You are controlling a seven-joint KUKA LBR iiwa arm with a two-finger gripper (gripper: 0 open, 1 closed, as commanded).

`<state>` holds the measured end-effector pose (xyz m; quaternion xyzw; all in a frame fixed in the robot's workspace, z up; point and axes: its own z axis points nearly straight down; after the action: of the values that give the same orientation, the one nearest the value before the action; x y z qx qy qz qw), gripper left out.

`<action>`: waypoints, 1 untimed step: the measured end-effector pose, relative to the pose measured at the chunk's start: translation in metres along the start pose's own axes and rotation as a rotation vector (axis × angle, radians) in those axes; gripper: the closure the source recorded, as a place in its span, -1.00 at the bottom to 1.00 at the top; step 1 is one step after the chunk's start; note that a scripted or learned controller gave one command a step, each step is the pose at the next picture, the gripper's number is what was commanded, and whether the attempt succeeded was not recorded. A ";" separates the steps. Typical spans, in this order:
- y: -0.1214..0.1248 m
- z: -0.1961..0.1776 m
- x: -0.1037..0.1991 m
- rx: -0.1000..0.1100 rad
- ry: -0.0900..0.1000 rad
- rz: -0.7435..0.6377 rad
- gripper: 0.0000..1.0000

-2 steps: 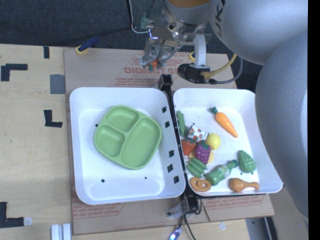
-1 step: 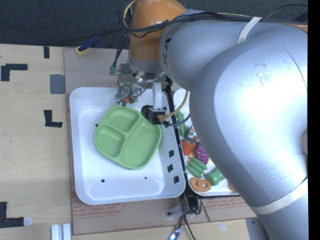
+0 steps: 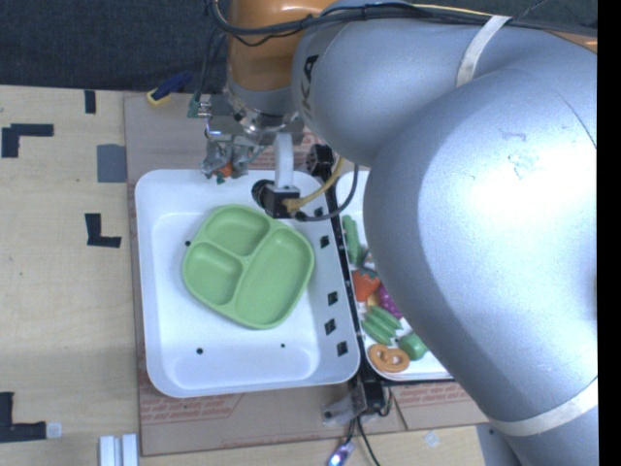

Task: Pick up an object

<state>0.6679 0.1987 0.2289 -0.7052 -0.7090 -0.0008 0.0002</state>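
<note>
Right now arm bent over bins, tool prob. above green plate.

Prob. robot lab: arm, taped bench.

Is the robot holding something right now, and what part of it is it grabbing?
It cannot be told. The tool sits above the far rim of the left bin, beyond the green plate, and nothing is plainly seen in it.

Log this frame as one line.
grey arm's gripper: above left bin's far edge | green three-compartment plastic plate: flat in left white bin | small mixed items: right bin
</note>
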 end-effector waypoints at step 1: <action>0.000 -0.004 -0.001 0.002 -0.002 0.003 1.00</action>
<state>0.6680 0.1980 0.2327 -0.7064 -0.7079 0.0006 0.0003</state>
